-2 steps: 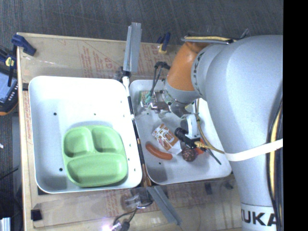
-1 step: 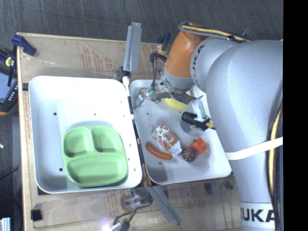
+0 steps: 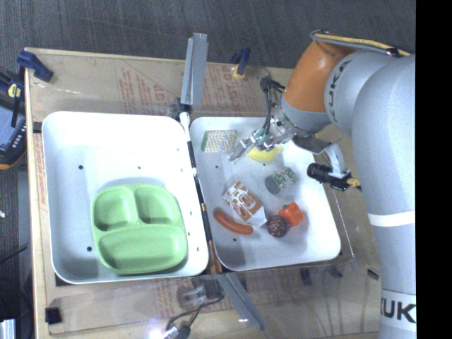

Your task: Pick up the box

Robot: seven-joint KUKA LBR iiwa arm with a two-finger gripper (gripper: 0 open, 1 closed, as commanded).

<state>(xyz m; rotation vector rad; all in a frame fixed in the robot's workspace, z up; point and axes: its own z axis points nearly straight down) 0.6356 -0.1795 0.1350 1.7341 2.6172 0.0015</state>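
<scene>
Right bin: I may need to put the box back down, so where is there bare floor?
Right bin: bare along the near edge, below the sausage, and down the left wall under the box. Crowded in the middle and at the far end around the gripper. Left bin: bare behind the green tray.

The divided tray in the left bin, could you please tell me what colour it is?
Light green; the divided tray shows clearly in the camera view.

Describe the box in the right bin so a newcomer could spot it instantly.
Look in the right bin, the one without the green tray. Near its middle, just above the sausage, lies the box, turned at an angle. It is the only flat carton there, white with orange-red print, while the items around it are rounded.
</scene>
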